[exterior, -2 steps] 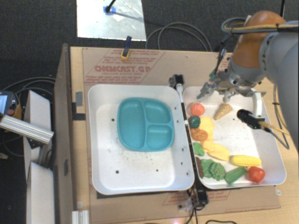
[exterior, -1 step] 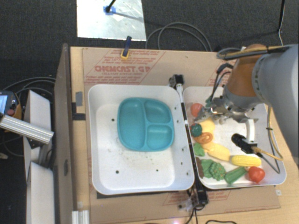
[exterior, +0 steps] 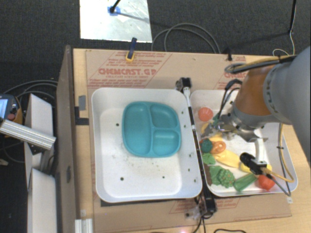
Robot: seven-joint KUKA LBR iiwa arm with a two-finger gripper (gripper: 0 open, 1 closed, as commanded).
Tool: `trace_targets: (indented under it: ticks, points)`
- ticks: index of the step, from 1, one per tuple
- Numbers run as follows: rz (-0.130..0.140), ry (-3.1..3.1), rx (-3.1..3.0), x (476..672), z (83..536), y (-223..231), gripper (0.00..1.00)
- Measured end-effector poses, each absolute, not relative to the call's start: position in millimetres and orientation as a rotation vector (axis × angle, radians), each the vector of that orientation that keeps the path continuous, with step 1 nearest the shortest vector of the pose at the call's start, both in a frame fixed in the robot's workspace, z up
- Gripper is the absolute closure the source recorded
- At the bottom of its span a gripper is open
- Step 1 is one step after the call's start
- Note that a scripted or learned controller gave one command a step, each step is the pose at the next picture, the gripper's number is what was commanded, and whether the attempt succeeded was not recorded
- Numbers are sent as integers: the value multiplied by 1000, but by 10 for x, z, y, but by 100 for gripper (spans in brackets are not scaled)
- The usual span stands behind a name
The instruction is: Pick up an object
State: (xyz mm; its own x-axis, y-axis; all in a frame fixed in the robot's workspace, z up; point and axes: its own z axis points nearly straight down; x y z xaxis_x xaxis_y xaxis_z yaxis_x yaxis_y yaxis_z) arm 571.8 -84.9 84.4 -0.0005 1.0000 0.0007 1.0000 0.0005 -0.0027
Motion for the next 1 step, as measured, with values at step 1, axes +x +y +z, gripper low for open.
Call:
trace_targets:
  ticks: [1]
  points:
    - [3,-2219,-2220,5365,838,-933,0]
